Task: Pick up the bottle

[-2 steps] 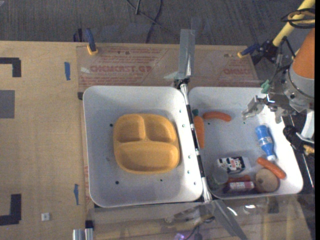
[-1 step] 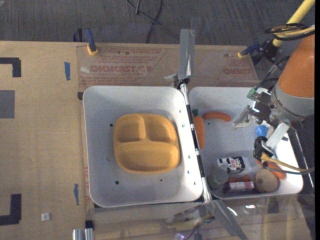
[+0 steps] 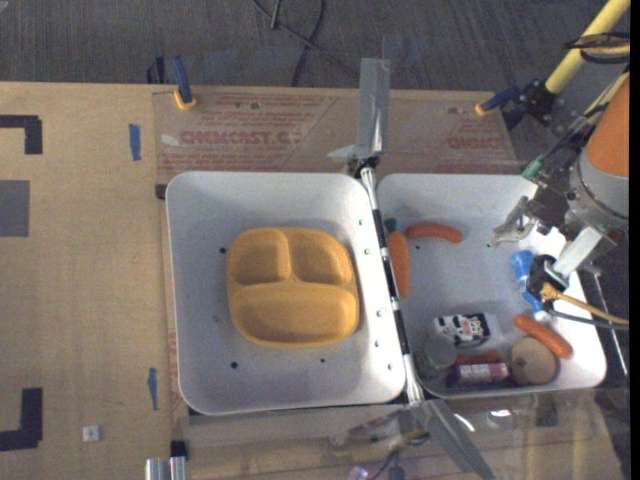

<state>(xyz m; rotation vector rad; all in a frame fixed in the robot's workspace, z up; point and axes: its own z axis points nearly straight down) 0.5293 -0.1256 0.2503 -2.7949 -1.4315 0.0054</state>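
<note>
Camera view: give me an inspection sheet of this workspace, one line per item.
Surface: left bin and right bin, white, side by side on cardboard over a wooden bench.
Job's things: bottle, apparently the small red-labelled one, lying on its side at the right bin's bottom edge.
Clutter: yellow tray in the left bin; in the right, carrot, orange sausage, second sausage, black-and-white toy, blue thing, brown round thing.
Grippers: gripper above the right bin's upper right part, apart from the bottle.
Cables: black cable looped on the carpet.
Surroundings: grey carpet, blue tape on the bench, clamp at the cardboard's edge.
</note>
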